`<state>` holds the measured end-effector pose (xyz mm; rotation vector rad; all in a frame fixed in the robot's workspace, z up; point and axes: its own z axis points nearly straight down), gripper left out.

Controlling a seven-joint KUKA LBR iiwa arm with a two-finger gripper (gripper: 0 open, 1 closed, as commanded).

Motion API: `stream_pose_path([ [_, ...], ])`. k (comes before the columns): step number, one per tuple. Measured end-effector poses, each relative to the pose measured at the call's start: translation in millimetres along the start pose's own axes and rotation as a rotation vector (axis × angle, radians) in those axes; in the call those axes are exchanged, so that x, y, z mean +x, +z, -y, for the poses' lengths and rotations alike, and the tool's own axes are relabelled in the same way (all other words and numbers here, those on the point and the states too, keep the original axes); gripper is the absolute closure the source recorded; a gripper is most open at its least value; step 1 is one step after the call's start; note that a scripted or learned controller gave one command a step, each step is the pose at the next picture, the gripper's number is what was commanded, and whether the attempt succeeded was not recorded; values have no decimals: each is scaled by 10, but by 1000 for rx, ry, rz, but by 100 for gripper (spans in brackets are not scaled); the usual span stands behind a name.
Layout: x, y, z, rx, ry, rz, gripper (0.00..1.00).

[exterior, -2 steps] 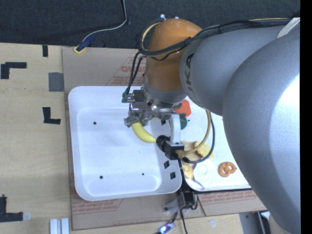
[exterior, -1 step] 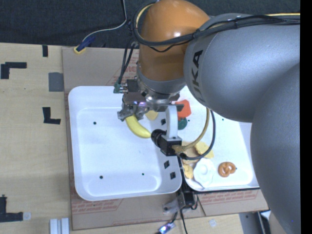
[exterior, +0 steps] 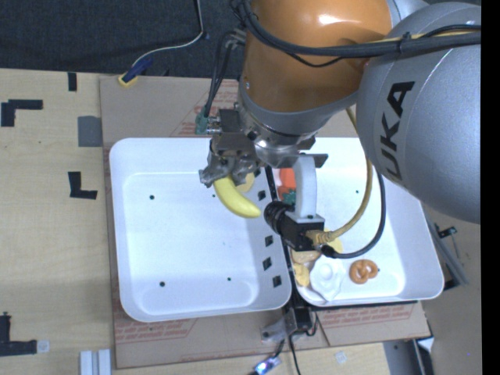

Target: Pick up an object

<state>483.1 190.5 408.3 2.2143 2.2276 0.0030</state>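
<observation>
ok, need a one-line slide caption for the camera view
KUKA arm's gripper above the left bin with a banana at its fingers; a pretzel and other small items lie in the right bin.

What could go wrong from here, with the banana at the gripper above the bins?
1. The banana hangs at the gripper with most of its length sticking out below it toward the divider between the bins; it may tilt or slip out.
2. It is over the left bin, so a drop would land there, or it might bounce.
3. A yellow cable loops low over the right bin, near a pretzel, and might snag things.
</observation>
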Motion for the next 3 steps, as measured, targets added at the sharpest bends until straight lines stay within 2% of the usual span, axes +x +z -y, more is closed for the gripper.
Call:
stream_pose_path([
  [1,85,-1323,-25,-8,2,-2,100],
  [2,191,1056,19,24,5,12,100],
  [3,389,-437,-28,-6,1,-2,100],
])
